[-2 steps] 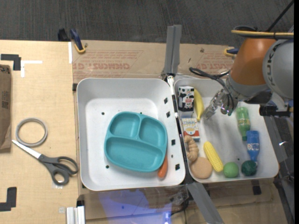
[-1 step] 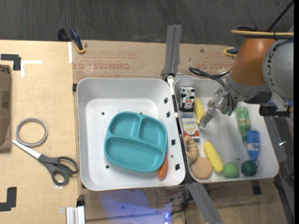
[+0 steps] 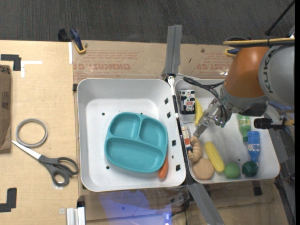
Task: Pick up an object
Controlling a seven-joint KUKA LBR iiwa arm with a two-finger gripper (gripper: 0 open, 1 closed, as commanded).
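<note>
Right bin (image 3: 269, 172) holds the candidate items. Along its near edge, left to right: a tan bread roll (image 3: 203, 170), a yellow corn cob (image 3: 214, 155) lying at a slant just beside it, a green ball (image 3: 231, 170), and a dark green round item (image 3: 250, 168). A twisted pastry (image 3: 195, 149) lies against the left wall, touching the roll. A blue bottle (image 3: 253, 144) and a green bottle (image 3: 243, 124) lie near the right side. At the far left, a black-and-white carton (image 3: 188, 101) with a banana (image 3: 198, 112) just beside it.

Gripper (image 3: 206, 123) is over the left part of this bin, between the banana and the corn, pointing down and left. Nothing seen between its fingers; whether they are spread or closed, cannot tell.

Left bin (image 3: 89, 125): a teal divided plate (image 3: 136, 143), with an orange carrot (image 3: 163, 170) touching its near-right edge.

On the bench left of the bins: scissors (image 3: 49, 163) and a tape roll (image 3: 31, 132).
</note>
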